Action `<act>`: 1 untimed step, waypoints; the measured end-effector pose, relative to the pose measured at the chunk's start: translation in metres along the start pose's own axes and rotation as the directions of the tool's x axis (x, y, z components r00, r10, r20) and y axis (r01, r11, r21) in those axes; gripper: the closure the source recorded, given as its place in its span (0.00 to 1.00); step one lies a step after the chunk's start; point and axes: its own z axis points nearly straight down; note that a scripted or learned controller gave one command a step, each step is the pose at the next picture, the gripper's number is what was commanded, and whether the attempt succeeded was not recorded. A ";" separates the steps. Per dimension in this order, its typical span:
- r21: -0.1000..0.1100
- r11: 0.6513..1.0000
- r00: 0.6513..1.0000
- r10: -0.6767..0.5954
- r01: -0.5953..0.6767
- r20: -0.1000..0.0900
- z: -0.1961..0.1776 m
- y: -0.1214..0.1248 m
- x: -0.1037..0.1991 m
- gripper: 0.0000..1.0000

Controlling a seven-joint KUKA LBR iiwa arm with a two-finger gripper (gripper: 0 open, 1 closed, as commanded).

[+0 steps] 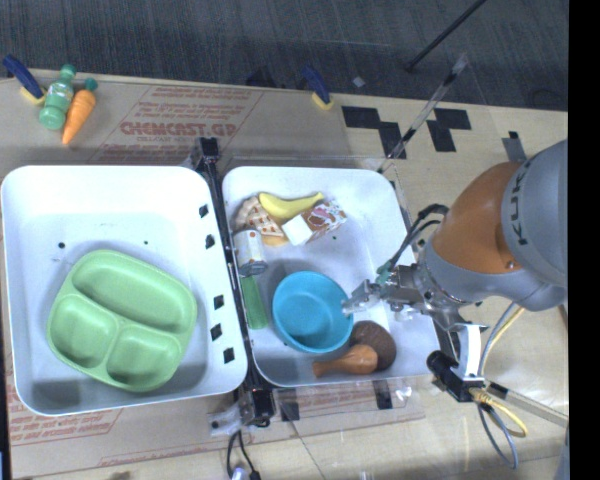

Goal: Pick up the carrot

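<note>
One carrot (77, 115) lies outside both bins, well apart from the jaws (365, 295); their state is unclear.

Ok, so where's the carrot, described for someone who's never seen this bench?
Start at the left white bin holding the green divided plate, then look beyond its far left corner, onto the brown board outside both bins. The carrot lies there, small and orange with a green top, beside a green bottle-shaped toy; orange sets it apart.
</note>
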 end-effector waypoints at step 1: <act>-0.004 0.989 0.989 -0.147 0.147 0.000 -0.048 0.101 0.032 0.00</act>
